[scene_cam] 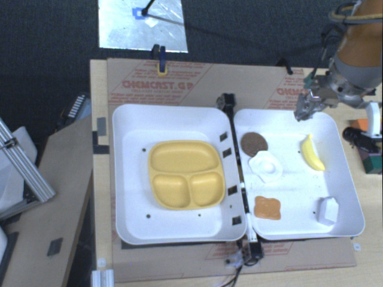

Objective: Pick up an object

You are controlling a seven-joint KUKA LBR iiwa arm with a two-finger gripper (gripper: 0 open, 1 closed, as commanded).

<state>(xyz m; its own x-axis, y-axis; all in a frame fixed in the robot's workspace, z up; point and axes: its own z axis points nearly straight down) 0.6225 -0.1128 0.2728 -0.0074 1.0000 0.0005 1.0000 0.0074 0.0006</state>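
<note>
Objects for the pick lie scattered in the bin on the view's right [293, 187], five of them, all resting on its white floor. A yellow banana [312, 153] lies toward the far right side, tilted, with its upper tip pointing toward the bin's far edge. A round brown patty [254, 142] sits near the divider between the bins, and a white fried egg [266, 165] lies just beside it on the near side, the two close or touching. An orange slice of toast [267, 208] lies flat toward the near edge, well apart from the egg. A small white block [327, 210] stands in the near right corner.

The gripper [304, 111] hangs at the far right corner of that bin, over its rim, apart from the banana, which is the nearest object. Nothing is seen in its grasp; whether it is open or closed cannot be told, as it is small and blurred. The arm [359, 46] comes in from the upper right, its orange band above the grey wrist.

The bin on the view's left [128, 160] holds a yellow divided plate [185, 173] with three compartments, lying flat near the middle. Both bins rest on a brown printed board [179, 82].
</note>
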